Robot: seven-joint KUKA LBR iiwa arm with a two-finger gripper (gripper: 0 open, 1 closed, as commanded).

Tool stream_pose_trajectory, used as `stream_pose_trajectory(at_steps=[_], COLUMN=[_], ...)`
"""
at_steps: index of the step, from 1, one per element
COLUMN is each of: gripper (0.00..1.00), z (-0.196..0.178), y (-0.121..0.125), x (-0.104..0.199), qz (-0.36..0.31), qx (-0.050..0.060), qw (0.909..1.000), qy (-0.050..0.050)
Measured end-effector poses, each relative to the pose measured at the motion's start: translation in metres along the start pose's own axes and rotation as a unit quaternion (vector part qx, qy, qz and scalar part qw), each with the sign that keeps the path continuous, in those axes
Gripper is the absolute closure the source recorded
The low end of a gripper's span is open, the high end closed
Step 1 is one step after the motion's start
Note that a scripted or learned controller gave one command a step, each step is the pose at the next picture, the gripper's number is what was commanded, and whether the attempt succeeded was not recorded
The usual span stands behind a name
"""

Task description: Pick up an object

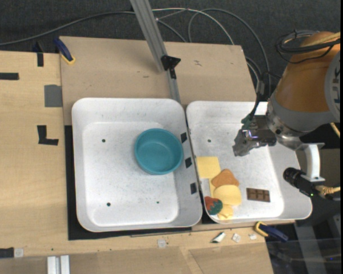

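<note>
A teal bowl [158,150] sits upright in the left bin [97,124]. In the right bin [217,119], near its front left, lies a pile of small things: a yellow square [207,166], an orange piece [224,179], a pale yellow piece [228,195] and a red and green piece [212,205]. A brown chocolate bar [258,195] lies to their right. My gripper [242,147] hangs over the middle of the right bin, above and right of the yellow square, with nothing visible between its fingers.
A slanted grey pole [150,30] comes down to the gap between the bins at the back. Cables [217,21] loop over the bench behind the right bin. Small clips [268,230] lie on the bench in front of the right bin.
</note>
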State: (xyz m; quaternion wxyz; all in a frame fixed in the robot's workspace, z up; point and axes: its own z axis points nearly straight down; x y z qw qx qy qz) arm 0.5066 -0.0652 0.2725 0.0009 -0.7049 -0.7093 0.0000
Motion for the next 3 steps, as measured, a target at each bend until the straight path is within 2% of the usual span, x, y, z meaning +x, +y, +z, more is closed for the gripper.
stream_pose_trajectory(at_steps=[1,3], gripper=[1.0,1.0], z=[0.016,0.038], y=[0.021,0.033], x=[0.046,0.135], qz=[0.0,0.0], qx=[0.0,0.001], qw=[1.0,1.0], qy=[-0.001,-0.001])
